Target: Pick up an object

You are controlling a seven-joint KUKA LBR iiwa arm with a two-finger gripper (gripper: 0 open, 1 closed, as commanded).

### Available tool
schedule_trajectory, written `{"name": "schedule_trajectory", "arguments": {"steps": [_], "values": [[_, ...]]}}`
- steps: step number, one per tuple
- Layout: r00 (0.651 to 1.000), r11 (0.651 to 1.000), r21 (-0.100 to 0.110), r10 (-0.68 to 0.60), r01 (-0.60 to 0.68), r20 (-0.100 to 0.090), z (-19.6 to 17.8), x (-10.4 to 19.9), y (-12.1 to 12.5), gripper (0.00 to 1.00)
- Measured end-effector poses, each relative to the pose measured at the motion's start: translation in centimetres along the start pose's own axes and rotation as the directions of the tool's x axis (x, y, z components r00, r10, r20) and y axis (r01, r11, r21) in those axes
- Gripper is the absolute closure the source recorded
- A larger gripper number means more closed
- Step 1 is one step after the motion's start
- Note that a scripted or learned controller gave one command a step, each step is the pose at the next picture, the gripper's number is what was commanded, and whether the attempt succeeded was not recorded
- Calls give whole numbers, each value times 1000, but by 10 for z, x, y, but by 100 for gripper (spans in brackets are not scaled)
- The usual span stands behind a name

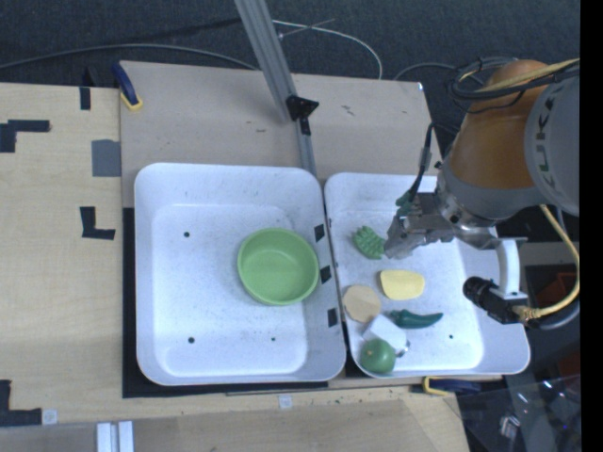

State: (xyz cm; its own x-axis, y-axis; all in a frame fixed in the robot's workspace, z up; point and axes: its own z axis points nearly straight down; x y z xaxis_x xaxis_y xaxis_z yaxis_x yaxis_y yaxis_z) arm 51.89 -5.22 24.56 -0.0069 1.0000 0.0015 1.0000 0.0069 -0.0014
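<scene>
My gripper [399,243] hangs low in the right bin [490,347], its tips just right of a small ridged green piece [369,242]. Nothing shows between its fingers. Below it lies a yellow piece [402,283]. A round tan piece [362,302] sits to the lower left, and a dark green pepper [415,319] lies to the lower right. A white block [386,330] and a green ball [379,355] rest at the bin's front edge.
The left bin [179,281] holds a light green bowl [277,266]. A grey pole [268,45] slants down from the top to the divide between the bins. The arm's grey and orange body [504,158] overhangs the right bin's far right side.
</scene>
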Motion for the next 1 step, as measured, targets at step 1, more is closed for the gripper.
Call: {"name": "schedule_trajectory", "arguments": {"steps": [1], "values": [[1000, 1000, 3, 1, -1, 1, 14, 47, 8, 100]]}}
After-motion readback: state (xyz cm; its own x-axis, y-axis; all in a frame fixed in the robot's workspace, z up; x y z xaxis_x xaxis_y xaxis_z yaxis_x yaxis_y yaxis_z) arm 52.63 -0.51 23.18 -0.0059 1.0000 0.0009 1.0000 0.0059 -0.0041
